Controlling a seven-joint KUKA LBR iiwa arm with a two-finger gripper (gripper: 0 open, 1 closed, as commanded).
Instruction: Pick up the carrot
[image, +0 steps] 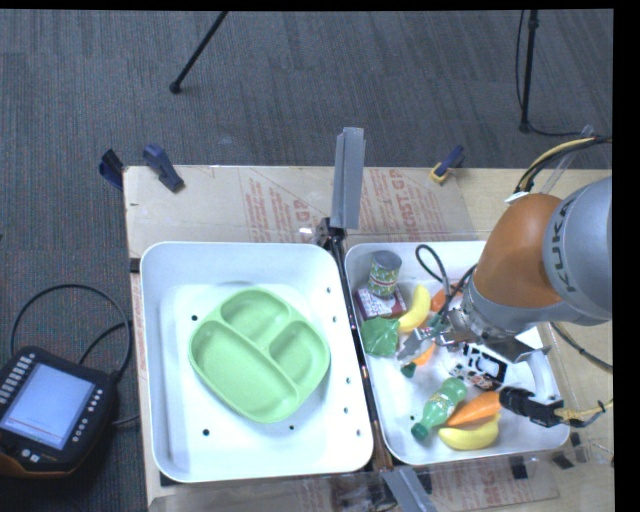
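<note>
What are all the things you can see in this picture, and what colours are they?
bins: 2, white, side by side on the bench
divided plate: 1, light green, in the left bin
can: 1, with a green and red label, at the back of the right bin
bananas: 2, yellow, one beside the can, one at the right bin's front edge
green bottle: 1, in the right bin, next to the carrot
carrot: 1, orange, lying just above the front banana
dark green piece: 1, below the can
handheld screen: 1, black, on the floor at left
clamps: blue, on the bench's back edge
arm: 1, grey and orange, over the right bin
tool: 1, down among the toys
</note>
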